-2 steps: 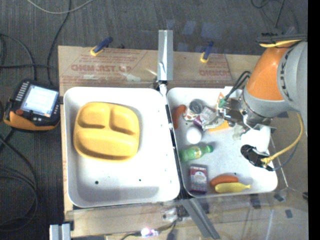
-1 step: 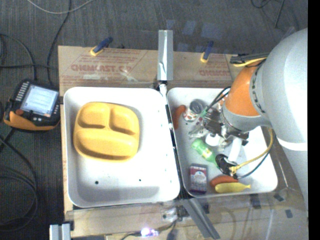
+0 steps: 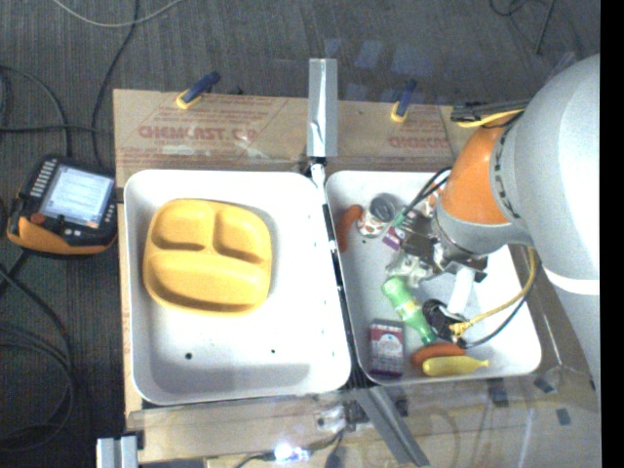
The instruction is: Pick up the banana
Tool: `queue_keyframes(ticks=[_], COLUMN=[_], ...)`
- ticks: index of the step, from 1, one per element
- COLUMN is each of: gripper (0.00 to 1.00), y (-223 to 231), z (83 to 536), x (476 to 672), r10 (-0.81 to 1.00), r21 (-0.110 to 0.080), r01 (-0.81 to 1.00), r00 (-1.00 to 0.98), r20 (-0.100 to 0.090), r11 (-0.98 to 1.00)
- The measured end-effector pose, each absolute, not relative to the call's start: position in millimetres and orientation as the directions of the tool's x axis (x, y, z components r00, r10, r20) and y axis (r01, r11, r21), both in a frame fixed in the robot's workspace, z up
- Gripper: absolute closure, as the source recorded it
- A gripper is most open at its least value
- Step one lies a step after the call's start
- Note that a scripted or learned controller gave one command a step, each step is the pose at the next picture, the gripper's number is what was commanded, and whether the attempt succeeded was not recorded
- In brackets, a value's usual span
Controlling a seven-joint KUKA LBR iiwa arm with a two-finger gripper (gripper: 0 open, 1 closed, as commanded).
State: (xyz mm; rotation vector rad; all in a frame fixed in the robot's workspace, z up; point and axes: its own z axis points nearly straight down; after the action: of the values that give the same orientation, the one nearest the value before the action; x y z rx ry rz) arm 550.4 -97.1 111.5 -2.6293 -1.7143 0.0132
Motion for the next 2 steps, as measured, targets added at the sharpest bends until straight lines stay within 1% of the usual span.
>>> queue_keyframes(ticks=[1, 2], gripper=[0.0, 0.0], y=[-97.3, -158.3], z=[111.6, 250.1], x=[550.4, 563.1], r10=[0.915, 0.797], r21=[-0.007, -0.001], r01=[0.915, 0.797], r00=[0.403, 0.604], r20=[-0.006, -0.006], r11=[-0.403, -0.604])
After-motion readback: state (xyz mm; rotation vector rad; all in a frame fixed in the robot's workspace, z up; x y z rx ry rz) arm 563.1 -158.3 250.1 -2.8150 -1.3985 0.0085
